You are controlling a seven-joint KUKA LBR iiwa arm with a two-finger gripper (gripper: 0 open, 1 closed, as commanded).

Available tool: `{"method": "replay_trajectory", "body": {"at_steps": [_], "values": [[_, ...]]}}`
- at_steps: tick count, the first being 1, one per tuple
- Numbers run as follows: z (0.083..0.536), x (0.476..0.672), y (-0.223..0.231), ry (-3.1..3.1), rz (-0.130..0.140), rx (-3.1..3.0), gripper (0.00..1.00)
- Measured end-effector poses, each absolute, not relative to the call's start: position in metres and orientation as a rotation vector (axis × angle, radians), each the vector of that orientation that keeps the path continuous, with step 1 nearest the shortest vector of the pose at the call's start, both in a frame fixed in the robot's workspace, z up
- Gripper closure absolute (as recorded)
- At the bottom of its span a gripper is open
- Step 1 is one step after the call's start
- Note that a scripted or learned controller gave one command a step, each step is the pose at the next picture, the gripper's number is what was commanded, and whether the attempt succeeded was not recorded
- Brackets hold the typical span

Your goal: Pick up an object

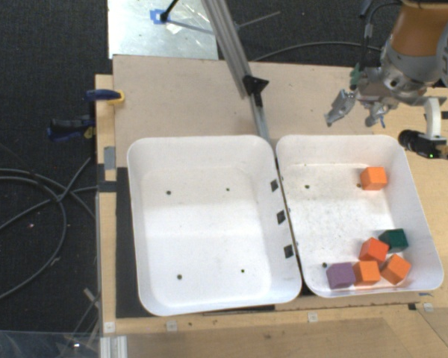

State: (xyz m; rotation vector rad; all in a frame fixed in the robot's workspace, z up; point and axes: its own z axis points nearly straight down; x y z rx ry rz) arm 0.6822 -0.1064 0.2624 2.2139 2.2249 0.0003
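My gripper hangs above the far rim of the right bin, open, with nothing between its fingers. An orange cube lies alone in the bin's far right part, below and to the right of the gripper. In the near right corner sits a cluster: a purple cube, three orange cubes and a dark green cube.
The left bin adjoins the right one along a shared rim with black clips. A slanted metal pole crosses the bench behind the bins. A blue and yellow clamp grips the bench's left edge.
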Motion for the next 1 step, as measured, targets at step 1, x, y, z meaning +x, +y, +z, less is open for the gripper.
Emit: {"method": "replay_trajectory", "body": {"at_steps": [1], "values": [[0.1923, 0.6379, -0.1792, 2.216, -0.009, 2.229, 0.00]]}}
